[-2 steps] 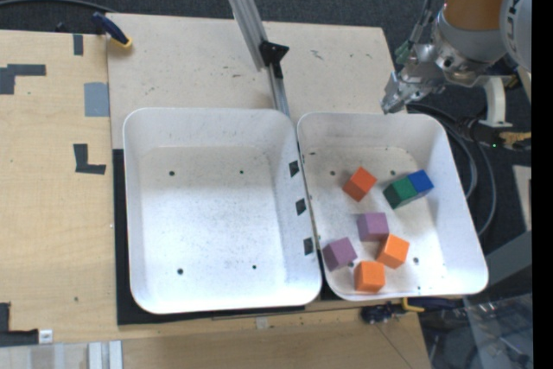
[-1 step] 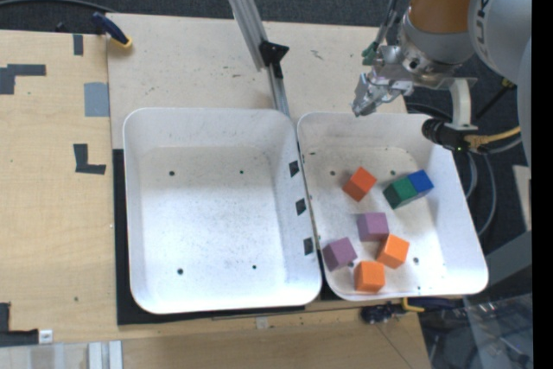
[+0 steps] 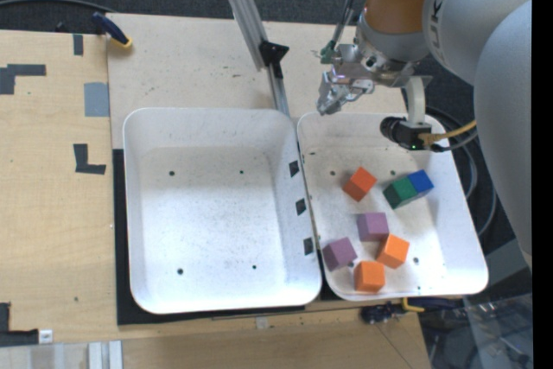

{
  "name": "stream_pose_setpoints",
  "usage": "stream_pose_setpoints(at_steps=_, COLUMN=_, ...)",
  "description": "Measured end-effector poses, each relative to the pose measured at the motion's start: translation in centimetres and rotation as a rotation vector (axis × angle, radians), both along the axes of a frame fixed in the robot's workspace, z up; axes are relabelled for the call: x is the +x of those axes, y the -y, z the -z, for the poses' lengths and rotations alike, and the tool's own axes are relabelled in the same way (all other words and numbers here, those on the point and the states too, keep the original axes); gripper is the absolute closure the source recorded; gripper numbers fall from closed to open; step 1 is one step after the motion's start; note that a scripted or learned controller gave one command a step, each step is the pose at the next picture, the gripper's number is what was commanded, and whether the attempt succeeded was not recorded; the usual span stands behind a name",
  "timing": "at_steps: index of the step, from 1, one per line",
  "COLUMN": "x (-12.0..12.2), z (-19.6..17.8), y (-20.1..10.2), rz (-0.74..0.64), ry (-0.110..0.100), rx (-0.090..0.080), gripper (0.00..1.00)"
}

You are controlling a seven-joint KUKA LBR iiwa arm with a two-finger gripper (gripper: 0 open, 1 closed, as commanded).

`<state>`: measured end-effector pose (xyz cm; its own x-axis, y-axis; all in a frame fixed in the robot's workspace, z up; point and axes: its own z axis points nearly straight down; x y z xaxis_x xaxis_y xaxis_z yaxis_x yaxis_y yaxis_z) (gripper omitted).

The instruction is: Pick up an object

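On the left, the worktop (image 3: 52, 186) shows pieces of grey tape, and a cable with a blue and yellow end lies at its far edge. Next comes the left bin (image 3: 138, 143), white with a few small dark dots on its floor. A metal bar (image 3: 246, 4) runs down from the top and ends at the place where both bins meet.

The right bin (image 3: 462, 255) carries all the blocks. Taking this bin as a clock, an orange block (image 3: 360, 183) lies close to the centre, and a green block (image 3: 400, 192) touches a blue block (image 3: 421, 181) at about 3 o'clock. A purple block (image 3: 372, 225) sits toward 6 o'clock, another purple block (image 3: 339, 252) at 7 o'clock, and two more orange blocks (image 3: 393, 251) (image 3: 370, 276) lie near 6 o'clock.

The gripper (image 3: 330, 104) hangs over the far rim of the right bin, at about 11 o'clock, well apart from every block. Its jaws look narrow and carry nothing, though the tip is small and I cannot tell this for certain.

I judge that the task is at the approach step; nothing is picked yet. The next move calls for choosing one block, perhaps the central orange one because it stands free, travelling toward 5 o'clock above it, opening the jaws, and descending straight.
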<state>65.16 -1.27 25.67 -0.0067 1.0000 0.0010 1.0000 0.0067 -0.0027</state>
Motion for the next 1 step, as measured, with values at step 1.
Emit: stream_pose_setpoints(at_steps=1, x=-0.53, z=0.17, y=-5.87, rz=-0.001, ry=0.001, rx=0.001, gripper=1.0)
